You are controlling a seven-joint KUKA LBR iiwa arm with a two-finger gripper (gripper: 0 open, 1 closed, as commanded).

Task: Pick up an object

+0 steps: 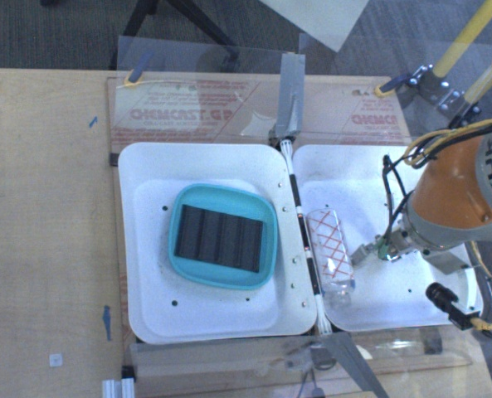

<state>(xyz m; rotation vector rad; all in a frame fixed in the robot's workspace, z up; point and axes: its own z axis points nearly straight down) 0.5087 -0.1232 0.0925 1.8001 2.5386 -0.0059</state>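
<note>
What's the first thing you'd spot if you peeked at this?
A teal tray with dark slots sits in the middle of the left bin. In the right bin, a clear bottle with a red criss-cross label lies by the divider. The arm with its orange band reaches in from the right, its tool near the bottle.

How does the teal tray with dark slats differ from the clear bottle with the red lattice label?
The teal rounded-square tray with dark slats is opaque and broad; the clear plastic bottle with a red lattice label is see-through and slim. The tray sits mid left bin; the bottle lies along the right bin's left wall. Both rest flat, ungripped.
</note>
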